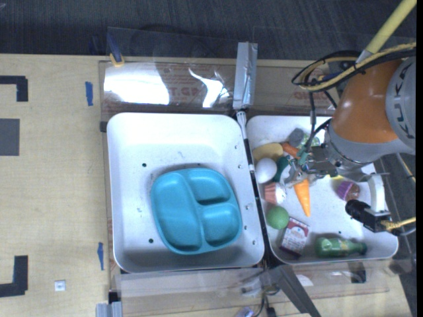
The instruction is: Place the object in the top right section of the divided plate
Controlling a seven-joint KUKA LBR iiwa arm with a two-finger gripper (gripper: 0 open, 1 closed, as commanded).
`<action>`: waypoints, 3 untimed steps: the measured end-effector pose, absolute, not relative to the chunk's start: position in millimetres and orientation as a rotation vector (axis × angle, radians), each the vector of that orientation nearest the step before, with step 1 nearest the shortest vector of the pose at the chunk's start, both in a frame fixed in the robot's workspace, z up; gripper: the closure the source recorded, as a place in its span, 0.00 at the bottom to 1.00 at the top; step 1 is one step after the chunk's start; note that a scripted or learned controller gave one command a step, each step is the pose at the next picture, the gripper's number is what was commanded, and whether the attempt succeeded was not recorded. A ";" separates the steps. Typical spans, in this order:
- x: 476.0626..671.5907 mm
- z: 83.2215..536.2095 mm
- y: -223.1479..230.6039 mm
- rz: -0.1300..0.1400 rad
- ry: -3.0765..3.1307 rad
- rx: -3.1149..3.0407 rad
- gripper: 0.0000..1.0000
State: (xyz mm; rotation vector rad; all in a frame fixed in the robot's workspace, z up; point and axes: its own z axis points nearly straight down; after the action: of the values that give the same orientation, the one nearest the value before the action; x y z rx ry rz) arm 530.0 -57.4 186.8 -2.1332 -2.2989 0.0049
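Camera view is looking down at a slant on a wooden surface (46, 197) that is carrying two shallow white bins side by side. A blue divided plate (196, 209) is lying near the middle of the left bin (125, 144), with one long section on its left side and two smaller sections on its right.

Reaching in from the right, the grey arm with its orange band (367, 104) is hanging over the upper part of the right bin (386, 246). Its gripper (305, 165) is sitting low among the small things there, just above the wide end of an orange carrot (303, 197). How far the jaws are standing apart cannot be told, since the wrist and cables are hiding them, and nothing is showing clearly between them.

Around the carrot, the right bin is holding a yellow piece (267, 152) and a white egg (265, 171) near its left wall, a green ball (277, 217) further down, a small red and white carton (295, 236) beside that, and a green bottle (339, 246) lying on its side along the lower edge. A purple piece (346, 190) is resting to the right of the carrot.
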 end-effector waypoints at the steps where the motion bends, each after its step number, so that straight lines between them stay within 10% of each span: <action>1: 479.3 185.5 -64.0 0.007 -2.048 -2.373 1.00; 3: 480.0 182.1 -47.7 0.003 -2.636 -1.698 1.00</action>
State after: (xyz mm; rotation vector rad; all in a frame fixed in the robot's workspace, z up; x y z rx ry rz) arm 480.0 -47.7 182.1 -1.6982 -2.6363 0.0029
